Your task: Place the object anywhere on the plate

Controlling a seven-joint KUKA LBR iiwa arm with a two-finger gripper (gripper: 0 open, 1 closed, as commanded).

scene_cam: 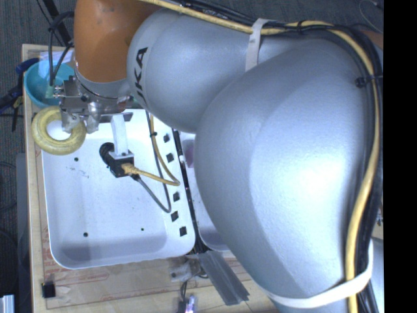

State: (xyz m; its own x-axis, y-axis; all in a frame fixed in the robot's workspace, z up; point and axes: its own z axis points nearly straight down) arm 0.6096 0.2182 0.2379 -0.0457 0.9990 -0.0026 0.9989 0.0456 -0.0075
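Pincer (70,117) apparently over yellow ring (57,133).

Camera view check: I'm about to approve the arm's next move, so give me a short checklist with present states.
1. Gripper located: ok, at the far left corner of the left bin, over the yellow ring.
2. Object seen between the fingers: cannot tell, the wrist hardware hides them.
3. Target found: cannot tell, a blue dish sits beyond the ring, partly hidden; whether it is the plate is unclear.
4. Right bin visible: not ok, the arm covers nearly all of it.
5. Cable trailing from the wrist into the left bin: ok, lying slack, apart from the ring.
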